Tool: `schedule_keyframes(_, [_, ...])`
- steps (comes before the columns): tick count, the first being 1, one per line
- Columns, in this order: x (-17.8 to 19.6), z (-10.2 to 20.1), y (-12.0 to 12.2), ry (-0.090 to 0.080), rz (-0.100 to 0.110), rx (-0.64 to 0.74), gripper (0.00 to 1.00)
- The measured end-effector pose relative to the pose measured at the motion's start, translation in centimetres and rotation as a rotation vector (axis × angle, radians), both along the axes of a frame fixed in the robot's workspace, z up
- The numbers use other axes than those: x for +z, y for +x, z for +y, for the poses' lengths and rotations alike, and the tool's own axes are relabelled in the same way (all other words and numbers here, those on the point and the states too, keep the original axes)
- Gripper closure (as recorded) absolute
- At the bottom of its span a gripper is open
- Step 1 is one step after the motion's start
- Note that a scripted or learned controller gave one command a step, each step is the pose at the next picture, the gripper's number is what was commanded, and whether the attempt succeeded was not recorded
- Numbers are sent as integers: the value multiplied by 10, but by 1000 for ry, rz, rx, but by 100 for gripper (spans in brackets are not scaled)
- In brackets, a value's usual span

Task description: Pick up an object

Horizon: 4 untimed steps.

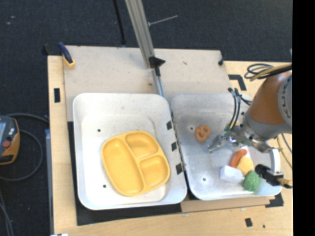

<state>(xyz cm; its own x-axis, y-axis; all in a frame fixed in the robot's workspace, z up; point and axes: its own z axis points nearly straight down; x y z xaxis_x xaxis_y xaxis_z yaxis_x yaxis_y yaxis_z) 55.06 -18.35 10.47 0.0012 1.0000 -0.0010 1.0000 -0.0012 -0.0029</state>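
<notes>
In the right bin (206,107) lie a small brown pretzel-shaped piece (202,132), an orange-red piece (238,157), a yellow piece (246,165), a white block (229,173) and a green lump (252,181). My gripper (218,142) hangs low over the bin's middle, just right of the brown piece and left of the orange-red one. Its metal fingers (214,145) point left and down; nothing shows between them. The arm's orange band (268,102) is at the right edge.
The left bin (98,112) holds a yellow divided plate (135,162). A metal post (142,28) rises behind the bins. Black cables (256,72) lie at the back right, and a yellow-black device (7,140) sits off the bench's left side.
</notes>
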Motion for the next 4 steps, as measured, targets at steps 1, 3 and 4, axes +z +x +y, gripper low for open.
schedule_keyframes(1, [14, -1, 2, -1, -7, -2, 100])
schedule_keyframes(3, [125, -2, 9, -1, -10, 5, 100])
schedule_keyframes(4, [147, -3, 10, -1, -7, 5, 100])
